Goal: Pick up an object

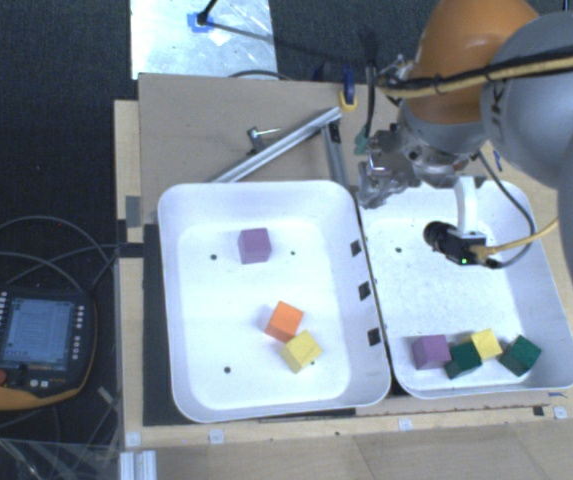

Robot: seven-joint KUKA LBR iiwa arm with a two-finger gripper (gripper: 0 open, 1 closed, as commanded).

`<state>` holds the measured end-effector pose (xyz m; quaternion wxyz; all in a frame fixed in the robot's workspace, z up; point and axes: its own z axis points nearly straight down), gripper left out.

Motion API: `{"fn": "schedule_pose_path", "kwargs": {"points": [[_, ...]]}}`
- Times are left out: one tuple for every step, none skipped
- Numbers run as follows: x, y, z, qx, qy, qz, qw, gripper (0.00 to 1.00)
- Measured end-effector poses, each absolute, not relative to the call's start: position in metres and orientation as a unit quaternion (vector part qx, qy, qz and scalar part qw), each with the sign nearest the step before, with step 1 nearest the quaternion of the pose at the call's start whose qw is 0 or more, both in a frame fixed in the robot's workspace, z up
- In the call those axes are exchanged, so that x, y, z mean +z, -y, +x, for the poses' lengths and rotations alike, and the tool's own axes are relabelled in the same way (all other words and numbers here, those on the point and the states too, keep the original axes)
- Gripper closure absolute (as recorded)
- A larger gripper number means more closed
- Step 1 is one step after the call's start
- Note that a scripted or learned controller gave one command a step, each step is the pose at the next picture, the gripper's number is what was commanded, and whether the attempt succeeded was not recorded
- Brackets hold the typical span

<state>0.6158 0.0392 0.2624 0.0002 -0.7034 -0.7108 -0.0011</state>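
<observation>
The left bin (181, 298) holds a purple cube (254, 245) near its back, plus an orange cube (284, 320) touching a yellow cube (301, 350) near its front. Along the front wall of the right bin (551, 308) lie a purple cube (430, 351), a dark green cube (462, 359), a small yellow cube (485, 344) and another green cube (520, 354). My gripper (374, 183) hangs under the orange-banded wrist over the right bin's back left corner, far from all the cubes. Nothing is seen held in it.
A black sensor with a yellow cable (449, 240) dangles from the wrist over the right bin's middle. A metal rod (281, 148) lies on the board behind the left bin. A teach pendant (31, 343) sits on the floor at left.
</observation>
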Motion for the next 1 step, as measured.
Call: {"fn": "schedule_pose_path", "kwargs": {"points": [[0.2294,-0.0859,0.6163,0.0003,0.710,-0.704,0.001,1.00]]}}
